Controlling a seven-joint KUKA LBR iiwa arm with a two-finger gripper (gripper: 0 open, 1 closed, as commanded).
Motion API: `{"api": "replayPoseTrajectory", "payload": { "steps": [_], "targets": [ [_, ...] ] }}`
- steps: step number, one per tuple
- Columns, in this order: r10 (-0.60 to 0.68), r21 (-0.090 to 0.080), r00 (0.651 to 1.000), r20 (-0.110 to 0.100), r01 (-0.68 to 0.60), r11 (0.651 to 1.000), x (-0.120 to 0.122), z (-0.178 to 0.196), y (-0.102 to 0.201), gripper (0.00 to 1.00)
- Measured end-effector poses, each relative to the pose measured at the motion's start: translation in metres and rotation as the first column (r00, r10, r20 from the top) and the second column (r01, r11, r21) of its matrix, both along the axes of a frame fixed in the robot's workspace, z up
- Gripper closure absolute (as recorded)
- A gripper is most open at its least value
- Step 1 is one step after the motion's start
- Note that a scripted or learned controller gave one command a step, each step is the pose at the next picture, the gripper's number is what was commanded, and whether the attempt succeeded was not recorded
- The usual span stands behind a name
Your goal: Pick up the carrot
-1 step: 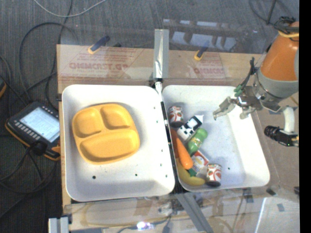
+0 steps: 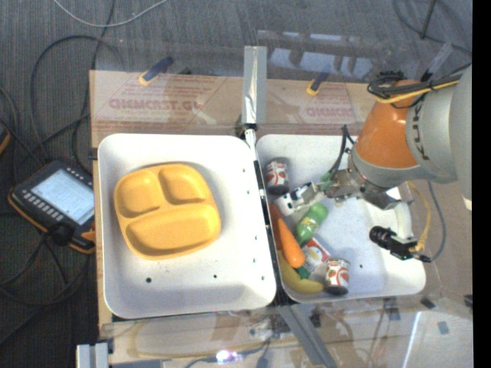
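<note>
Here, carrot (image 2: 288,241) by left wall, jaws (image 2: 307,196) above-right, apart.

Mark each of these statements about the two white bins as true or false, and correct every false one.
1. The carrot lies in the right bin. True.
2. The yellow plate has one single section. False: it has three sections.
3. The carrot rests on the yellow plate. False: it lies near the right bin's left wall, apart from the plate.
4. A green bottle lies just right of the carrot. True.
5. The banana lies in the left bin. False: it lies in the right bin, below the carrot.
</note>
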State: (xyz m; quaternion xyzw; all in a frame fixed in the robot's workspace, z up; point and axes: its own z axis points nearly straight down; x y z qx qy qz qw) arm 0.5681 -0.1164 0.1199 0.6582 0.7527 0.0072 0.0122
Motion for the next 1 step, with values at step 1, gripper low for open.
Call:
{"api": "replayPoseTrajectory", "payload": {
  "steps": [1],
  "targets": [
    [-0.114,0.003,0.993,-0.012,0.114,0.993,-0.0664,-0.0298,-0.0091,0.0]
  ]
}}
